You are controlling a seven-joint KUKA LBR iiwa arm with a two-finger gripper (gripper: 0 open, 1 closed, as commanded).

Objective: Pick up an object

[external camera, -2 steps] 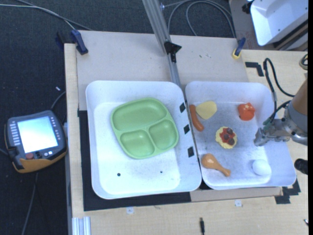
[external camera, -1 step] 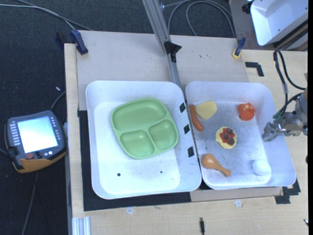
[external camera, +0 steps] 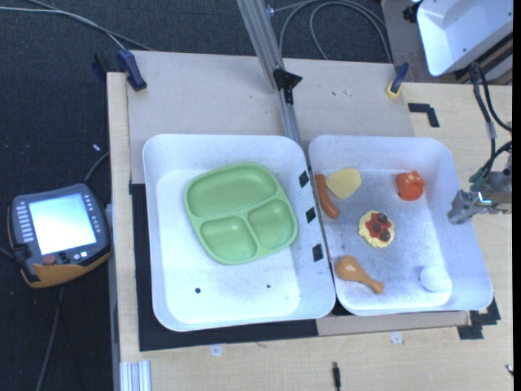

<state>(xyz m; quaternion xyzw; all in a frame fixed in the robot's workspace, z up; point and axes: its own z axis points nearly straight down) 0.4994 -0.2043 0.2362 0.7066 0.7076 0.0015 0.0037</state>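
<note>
The small white plastic egg (external camera: 435,278) lies at five o'clock in my right white bin (external camera: 466,261), the round red plastic tomato (external camera: 410,185) beyond at one. It may roll off if I descend off-centre.

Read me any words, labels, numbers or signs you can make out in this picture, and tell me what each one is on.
No text can be read here.
Handheld grey and orange control pendant: its lit screen is washed out white, nothing legible.
Green three-compartment plastic plate: no markings.
Two shallow white bins: only dark specks, no lettering.
</note>
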